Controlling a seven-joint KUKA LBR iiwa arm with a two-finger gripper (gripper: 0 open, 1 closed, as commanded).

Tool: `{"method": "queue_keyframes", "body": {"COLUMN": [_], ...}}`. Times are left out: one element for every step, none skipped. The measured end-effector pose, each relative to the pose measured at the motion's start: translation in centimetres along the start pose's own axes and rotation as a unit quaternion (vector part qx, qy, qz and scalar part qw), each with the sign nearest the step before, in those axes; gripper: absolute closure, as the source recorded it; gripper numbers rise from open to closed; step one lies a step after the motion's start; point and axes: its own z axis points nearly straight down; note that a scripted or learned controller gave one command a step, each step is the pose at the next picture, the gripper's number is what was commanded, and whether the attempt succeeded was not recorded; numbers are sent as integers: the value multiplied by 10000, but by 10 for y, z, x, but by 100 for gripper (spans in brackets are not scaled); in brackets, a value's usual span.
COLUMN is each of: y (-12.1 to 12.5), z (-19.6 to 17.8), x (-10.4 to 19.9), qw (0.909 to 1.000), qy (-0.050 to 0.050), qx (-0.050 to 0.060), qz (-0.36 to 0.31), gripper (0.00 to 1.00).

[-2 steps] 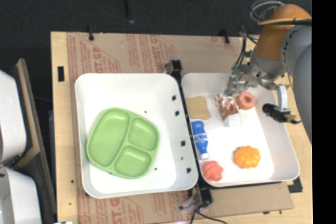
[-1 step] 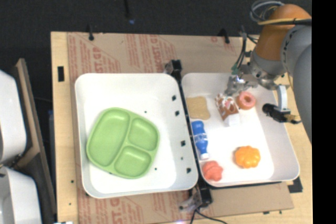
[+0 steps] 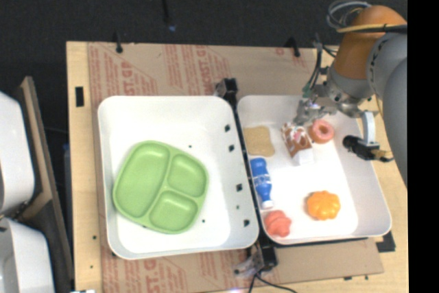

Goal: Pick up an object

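Arm [image 3: 374, 55] reached in from the right, grey with its orange band showing, and hung over the far right corner of the right bin [image 3: 370, 216]. Gripper [image 3: 310, 108] sat low at the bin's far edge. Open or closed? That could not be told from this slant; metal and cables blurred together there. Nothing was seen held in it.

Just below the gripper lay a packet [image 3: 296, 141], brown and white, close to the far edge and near the middle of the bin's width. Whether the gripper touched it was not clear. A donut [image 3: 321, 131], pink, lay right beside the packet on its right, the two touching or nearly so.

Along the bin's left edge, a tan square [image 3: 259, 141] lay flat, near the far end. A blue tube [image 3: 259, 180] lay just nearer than that, lengthwise along the same edge, its white cap towards the near side. At the near left corner sat a pink lump [image 3: 277, 223]. An orange ball [image 3: 322, 205], ribbed like a small pumpkin, stood near the near edge, apart from the lump and well apart from the packet.

Over in the left bin [image 3: 113, 116], a plate [image 3: 161, 187], green with three compartments, lay flat towards the near left corner. Both bins rested side by side on the bench [image 3: 158, 68], their inner edges touching.
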Motion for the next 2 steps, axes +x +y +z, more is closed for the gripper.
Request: {"method": "queue_keyframes", "body": {"y": [0,0], "z": [0,0], "x": [0,-1], "qw": [9992,9992], "qy": [0,-6], "qx": [2,4], "qz": [392,396], "gripper": [100,0]}}
